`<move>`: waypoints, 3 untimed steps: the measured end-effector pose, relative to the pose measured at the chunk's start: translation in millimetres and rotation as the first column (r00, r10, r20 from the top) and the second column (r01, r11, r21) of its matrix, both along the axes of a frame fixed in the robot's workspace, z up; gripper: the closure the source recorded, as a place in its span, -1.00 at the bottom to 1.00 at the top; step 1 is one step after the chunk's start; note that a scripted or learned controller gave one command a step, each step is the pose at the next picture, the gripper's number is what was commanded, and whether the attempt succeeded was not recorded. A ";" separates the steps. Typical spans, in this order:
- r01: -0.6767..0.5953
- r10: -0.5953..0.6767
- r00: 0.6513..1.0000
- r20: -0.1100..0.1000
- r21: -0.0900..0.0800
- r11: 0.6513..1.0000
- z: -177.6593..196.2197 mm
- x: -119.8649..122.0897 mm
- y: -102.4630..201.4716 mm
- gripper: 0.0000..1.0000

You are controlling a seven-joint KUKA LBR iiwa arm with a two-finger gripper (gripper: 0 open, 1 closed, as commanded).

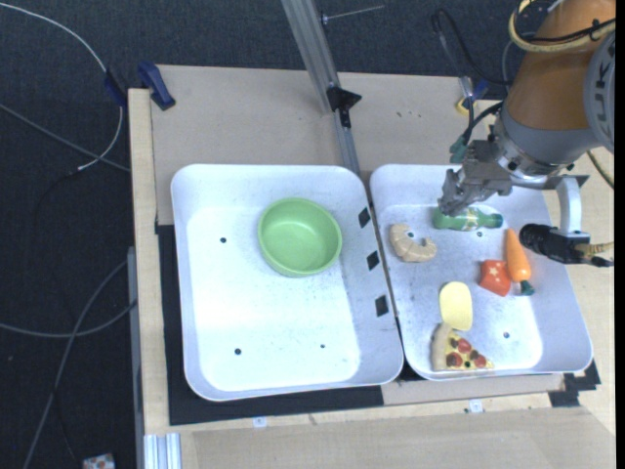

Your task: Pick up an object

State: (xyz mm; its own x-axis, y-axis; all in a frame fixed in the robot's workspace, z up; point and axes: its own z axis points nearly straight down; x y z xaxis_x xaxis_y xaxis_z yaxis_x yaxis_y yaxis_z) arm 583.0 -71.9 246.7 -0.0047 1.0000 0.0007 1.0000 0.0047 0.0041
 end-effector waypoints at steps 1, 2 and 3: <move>-0.001 0.001 1.000 -0.011 0.003 1.000 -3.9 0.3 64.8 1.00; 0.000 0.000 1.000 -0.014 0.003 1.000 -6.6 -7.8 118.3 1.00; 0.000 0.000 1.000 -0.007 0.001 1.000 -20.1 4.6 168.0 1.00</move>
